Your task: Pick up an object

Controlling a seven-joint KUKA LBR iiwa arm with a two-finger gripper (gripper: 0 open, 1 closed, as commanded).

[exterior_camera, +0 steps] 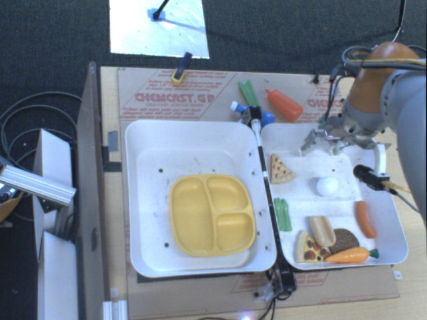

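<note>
My gripper (pixel 325 142) hovers over the back part of the right bin (pixel 399 245), open, with nothing between its fingers. Below it in that bin lie a pizza slice (pixel 280 170) at the left and a white ball (pixel 327 186) near the middle. An orange sausage (pixel 364 219) rests at the right. Along the front lie a green bean pod (pixel 283 214), a hot dog bun (pixel 322 231), a brown patty (pixel 345 239), a second pizza slice (pixel 307 248) and a carrot (pixel 348 256).
The left bin (pixel 143 179) holds a yellow divided plate (pixel 212 214). Behind the bins on the cardboard lie a green piece (pixel 248 93), a red-orange piece (pixel 285 105) and a blue clip (pixel 267 119). A yellow and black tool (pixel 180 69) lies further back.
</note>
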